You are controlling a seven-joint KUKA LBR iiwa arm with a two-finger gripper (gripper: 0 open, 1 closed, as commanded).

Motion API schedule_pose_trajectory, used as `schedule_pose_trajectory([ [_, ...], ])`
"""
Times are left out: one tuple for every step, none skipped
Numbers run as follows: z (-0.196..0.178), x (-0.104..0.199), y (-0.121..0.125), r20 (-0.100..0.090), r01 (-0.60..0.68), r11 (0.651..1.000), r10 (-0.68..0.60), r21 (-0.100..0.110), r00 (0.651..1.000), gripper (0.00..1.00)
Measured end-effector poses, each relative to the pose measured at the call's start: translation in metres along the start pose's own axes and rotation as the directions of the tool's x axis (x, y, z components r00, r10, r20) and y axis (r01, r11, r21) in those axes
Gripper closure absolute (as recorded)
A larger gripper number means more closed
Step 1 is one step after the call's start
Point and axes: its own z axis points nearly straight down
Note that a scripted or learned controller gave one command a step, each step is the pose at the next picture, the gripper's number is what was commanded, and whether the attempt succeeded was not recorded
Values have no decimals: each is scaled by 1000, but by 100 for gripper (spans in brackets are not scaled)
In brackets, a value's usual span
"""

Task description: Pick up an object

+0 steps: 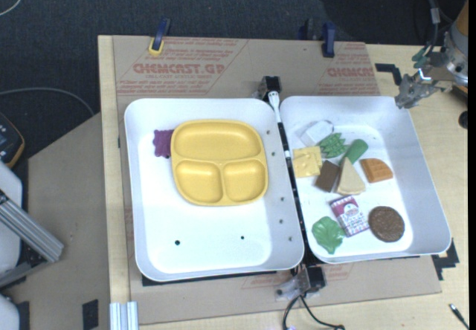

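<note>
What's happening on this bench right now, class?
The gripper sits at the upper right, just past the far corner of the right bin, touching nothing. That bin holds a pile of small toy foods, including a round brown cookie. The left bin holds a yellow divided plate with a purple piece beside it.

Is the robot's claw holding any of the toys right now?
No. The gripper is up past the right bin's far corner with nothing in it.

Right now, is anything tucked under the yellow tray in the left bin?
A purple thing pokes out from beneath the tray's left edge, on the bin floor. How far it runs under, and whether anything else lies there, is covered.
</note>
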Motion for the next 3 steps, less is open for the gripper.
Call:
schedule_pose_trajectory([
  [0,28,-22,-1,0,1000,0,5,1000,100],
  [-10,68,-48,-3,0,1000,0,6,1000,100],
  [2,109,-72,-2,0,1000,0,6,1000,100],
])
